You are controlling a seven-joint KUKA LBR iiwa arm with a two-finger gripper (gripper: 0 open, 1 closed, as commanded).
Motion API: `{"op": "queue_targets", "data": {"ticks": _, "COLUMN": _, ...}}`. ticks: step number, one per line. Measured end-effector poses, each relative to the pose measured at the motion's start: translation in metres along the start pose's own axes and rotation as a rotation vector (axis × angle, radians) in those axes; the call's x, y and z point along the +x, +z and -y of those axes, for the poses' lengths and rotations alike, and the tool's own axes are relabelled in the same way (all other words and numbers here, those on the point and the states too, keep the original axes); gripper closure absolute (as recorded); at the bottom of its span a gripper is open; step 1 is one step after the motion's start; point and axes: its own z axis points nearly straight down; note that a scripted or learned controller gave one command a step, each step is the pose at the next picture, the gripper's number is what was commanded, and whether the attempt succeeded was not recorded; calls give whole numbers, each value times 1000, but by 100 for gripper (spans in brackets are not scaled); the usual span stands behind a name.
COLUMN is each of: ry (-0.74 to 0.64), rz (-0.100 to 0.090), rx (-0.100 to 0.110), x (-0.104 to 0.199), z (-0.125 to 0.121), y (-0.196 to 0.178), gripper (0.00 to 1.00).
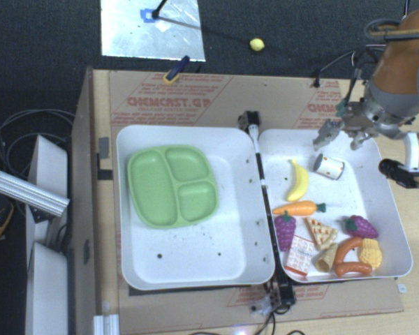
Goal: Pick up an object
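The right bin holds toy food: a yellow banana, a carrot, purple grapes, a pizza slice, a second purple bunch, a sausage and corn. A small white cup lies on its side near the bin's far edge. My gripper hangs over the far end of the right bin, just above and behind the cup. Its fingers are spread open with nothing between them.
The left bin carries a green divided plate. A red-and-white card and a cone lie at the right bin's near edge. A black divider runs between the bins. A yellow ball lies on the floor beyond the bench.
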Motion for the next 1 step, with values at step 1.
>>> {"op": "queue_targets", "data": {"ticks": 1, "ry": 1, "rz": 5, "rx": -13, "x": 27, "z": -3, "y": 109, "gripper": 0}}
